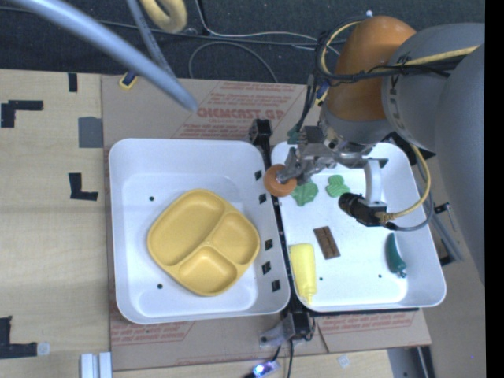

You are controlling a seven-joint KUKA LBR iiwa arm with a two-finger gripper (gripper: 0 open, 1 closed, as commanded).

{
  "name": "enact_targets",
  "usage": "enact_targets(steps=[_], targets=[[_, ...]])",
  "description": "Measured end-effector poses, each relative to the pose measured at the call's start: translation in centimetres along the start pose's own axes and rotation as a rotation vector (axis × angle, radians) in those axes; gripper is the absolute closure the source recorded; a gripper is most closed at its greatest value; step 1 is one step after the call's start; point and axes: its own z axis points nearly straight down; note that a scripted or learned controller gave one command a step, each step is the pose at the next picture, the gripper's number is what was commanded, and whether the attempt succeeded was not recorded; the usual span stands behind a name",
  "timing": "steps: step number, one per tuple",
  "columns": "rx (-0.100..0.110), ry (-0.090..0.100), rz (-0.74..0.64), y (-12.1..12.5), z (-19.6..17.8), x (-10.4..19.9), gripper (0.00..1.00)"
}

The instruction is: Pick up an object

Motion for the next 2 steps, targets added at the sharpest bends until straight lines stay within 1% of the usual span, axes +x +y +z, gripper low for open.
enact_targets(steps=[1, 2], targets=[[-0.001, 0.0, 0.0, -2.4, -0.2, 4.3, 1.0], [-0.003, 0.001, -0.003, -3.1, -0.9, 10.0, 1.0]])
